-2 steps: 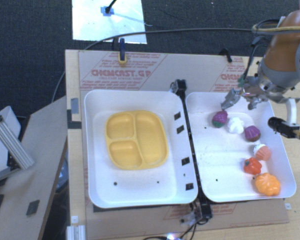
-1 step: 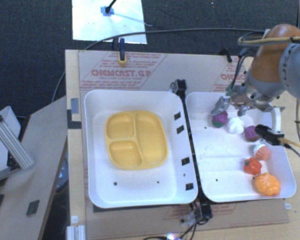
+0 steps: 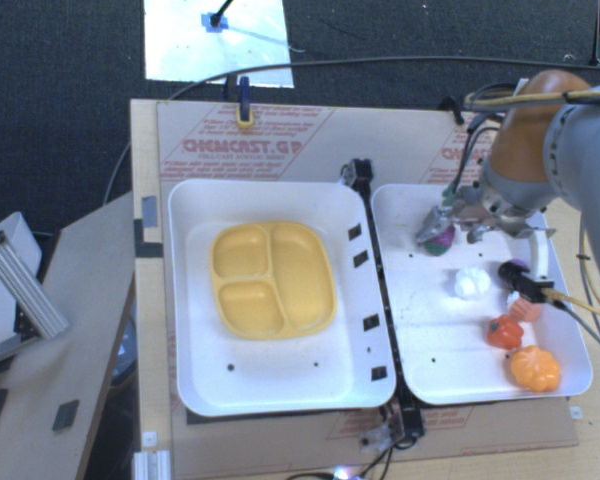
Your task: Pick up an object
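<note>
My gripper point(image 3: 442, 223) hangs low over the far left part of the right bin point(image 3: 430, 368). A small purple and green object point(image 3: 438, 240) sits right at its tip, touching or nearly touching it; whether it is gripped is not visible. Further right in the same bin lie a white object point(image 3: 470, 283), a salmon-pink piece point(image 3: 528, 310), a red-orange object point(image 3: 503, 332) and an orange pumpkin-like object point(image 3: 535, 368).
The left bin point(image 3: 195, 368) holds a yellow divided plate point(image 3: 273, 278). A black hinge strip point(image 3: 375, 288) runs between the two bins. The arm point(image 3: 550, 148) comes in over the right bin's far right corner.
</note>
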Robot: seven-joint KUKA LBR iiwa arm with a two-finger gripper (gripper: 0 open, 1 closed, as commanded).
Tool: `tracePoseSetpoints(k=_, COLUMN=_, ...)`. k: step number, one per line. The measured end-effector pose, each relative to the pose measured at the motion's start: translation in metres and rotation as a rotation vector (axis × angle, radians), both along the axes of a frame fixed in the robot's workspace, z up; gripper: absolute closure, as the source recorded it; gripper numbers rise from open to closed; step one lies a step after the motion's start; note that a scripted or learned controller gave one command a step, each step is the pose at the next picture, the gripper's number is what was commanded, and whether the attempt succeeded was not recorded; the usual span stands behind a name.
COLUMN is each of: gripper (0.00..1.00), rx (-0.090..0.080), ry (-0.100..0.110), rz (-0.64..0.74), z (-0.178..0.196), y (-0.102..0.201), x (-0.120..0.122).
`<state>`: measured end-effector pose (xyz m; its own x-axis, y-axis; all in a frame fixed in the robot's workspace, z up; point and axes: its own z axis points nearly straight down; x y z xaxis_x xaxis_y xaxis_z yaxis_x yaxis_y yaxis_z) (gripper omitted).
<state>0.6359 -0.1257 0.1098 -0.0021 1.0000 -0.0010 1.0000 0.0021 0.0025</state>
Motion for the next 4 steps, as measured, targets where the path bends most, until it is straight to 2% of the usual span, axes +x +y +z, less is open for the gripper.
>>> tracePoseSetpoints(k=1, gripper=1.0, rx=0.0, ry=-0.003, rz=0.0, z=0.013, y=0.0, x=0.001)
tracePoseSetpoints(k=3, gripper=1.0, rx=-0.001, ry=-0.005, rz=0.003, z=0.13, y=-0.002, x=0.004)
tracePoseSetpoints(k=4, gripper=1.0, rx=0.002, ry=0.002, rz=0.006, z=0.127, y=0.04, x=-0.019)
